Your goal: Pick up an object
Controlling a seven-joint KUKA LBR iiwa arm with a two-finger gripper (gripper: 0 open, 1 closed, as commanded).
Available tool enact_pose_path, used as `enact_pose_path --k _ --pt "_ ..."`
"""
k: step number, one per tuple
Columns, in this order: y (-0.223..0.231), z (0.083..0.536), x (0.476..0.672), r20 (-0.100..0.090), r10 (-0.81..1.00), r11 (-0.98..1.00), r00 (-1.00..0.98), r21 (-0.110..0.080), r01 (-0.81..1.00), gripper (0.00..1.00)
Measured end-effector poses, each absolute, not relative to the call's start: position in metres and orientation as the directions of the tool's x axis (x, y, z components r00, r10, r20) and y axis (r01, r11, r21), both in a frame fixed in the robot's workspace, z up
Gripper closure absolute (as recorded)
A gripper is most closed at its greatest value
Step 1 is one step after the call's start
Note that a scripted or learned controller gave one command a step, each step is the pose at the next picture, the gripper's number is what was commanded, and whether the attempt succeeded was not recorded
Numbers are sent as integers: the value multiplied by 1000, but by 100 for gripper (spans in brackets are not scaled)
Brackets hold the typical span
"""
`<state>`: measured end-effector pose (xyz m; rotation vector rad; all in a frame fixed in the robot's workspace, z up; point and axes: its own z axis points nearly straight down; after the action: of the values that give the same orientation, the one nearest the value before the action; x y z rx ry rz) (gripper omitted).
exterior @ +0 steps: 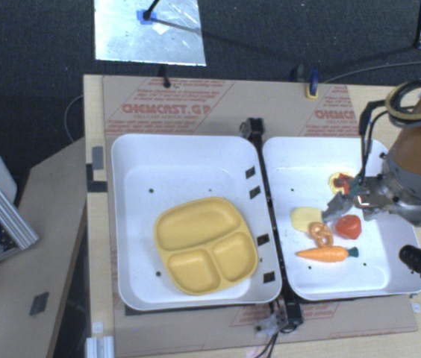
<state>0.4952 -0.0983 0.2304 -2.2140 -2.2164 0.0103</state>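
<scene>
The right bin [300,168] holds several toy foods. An orange carrot [322,254] with a green tip lies near the bin's front. Just behind it sit an orange pretzel [320,234], a pale yellow piece [305,217] and a red piece [348,227]. A small red and yellow item [339,179] lies farther back. My gripper [342,203] reaches in from the right and hangs low over the bin, just above the red piece and right of the yellow piece. Nothing visibly sits in its grasp.
The left bin [143,155] holds a yellow divided plate [205,243]. A black divider [263,192] runs between the bins. The arm's grey and orange body [419,155] covers the right bin's right side. A foil sheet [149,21] lies behind the bench.
</scene>
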Motion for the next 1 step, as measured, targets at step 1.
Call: enact_pose_path --k 1 --pt "-98 236 498 0 1000 4 -4 2 1000 0"
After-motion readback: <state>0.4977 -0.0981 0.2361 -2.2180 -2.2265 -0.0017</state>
